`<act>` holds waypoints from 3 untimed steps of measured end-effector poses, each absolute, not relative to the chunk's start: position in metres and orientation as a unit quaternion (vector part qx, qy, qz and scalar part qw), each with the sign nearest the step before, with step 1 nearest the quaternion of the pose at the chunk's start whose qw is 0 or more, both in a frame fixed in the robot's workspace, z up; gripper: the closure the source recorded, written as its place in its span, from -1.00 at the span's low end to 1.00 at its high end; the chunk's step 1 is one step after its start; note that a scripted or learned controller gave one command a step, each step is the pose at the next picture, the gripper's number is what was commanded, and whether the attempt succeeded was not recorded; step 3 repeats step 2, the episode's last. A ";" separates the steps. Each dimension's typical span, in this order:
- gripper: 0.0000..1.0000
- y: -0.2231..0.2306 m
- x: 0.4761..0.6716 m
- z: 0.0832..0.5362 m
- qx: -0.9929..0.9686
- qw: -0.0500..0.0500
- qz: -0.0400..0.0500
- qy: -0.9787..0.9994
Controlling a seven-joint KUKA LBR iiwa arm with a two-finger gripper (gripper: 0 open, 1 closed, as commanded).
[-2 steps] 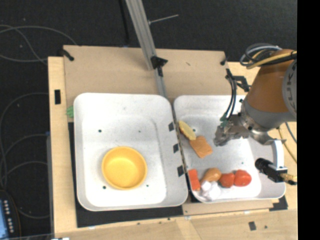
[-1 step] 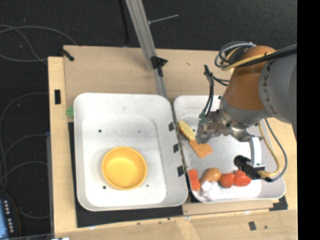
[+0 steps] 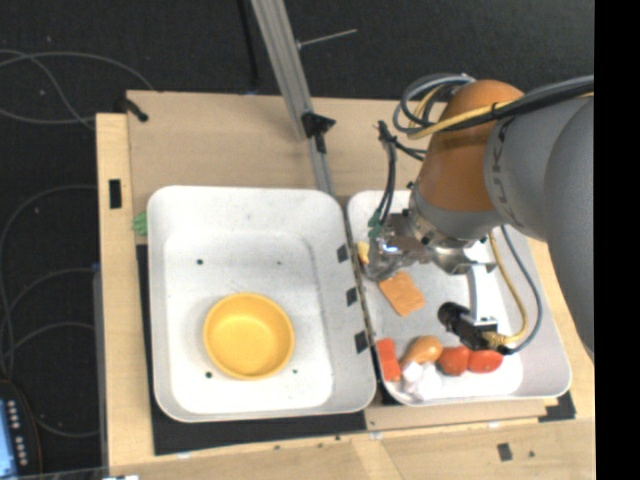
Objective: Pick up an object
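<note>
Low over the right bin [image 3: 545, 373], the end effector [image 3: 385, 251] hangs by the bin's left wall; its grip cannot be told. Just beside it, toward the bin's middle, lies a tan cracker-like piece [image 3: 401, 293]. A yellow bowl [image 3: 249, 335] sits in the left bin [image 3: 250, 218].

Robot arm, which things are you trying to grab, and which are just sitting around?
For the job:
gripper, low over the right bin
tan square piece
orange-brown egg-shaped piece
red pieces
orange and white bits in the bin's near corner

Just sitting around:
yellow bowl in the left bin
metal pole
cables on the dark floor
</note>
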State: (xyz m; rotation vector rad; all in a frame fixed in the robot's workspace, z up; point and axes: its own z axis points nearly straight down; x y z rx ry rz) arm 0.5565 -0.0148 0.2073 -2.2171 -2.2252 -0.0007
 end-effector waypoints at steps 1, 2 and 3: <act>1.00 0.032 0.565 0.209 -0.704 0.000 -0.001 -0.710; 1.00 0.086 0.581 0.228 -0.704 0.000 -0.002 -0.710; 1.00 0.086 0.581 0.228 -0.704 0.000 -0.002 -0.710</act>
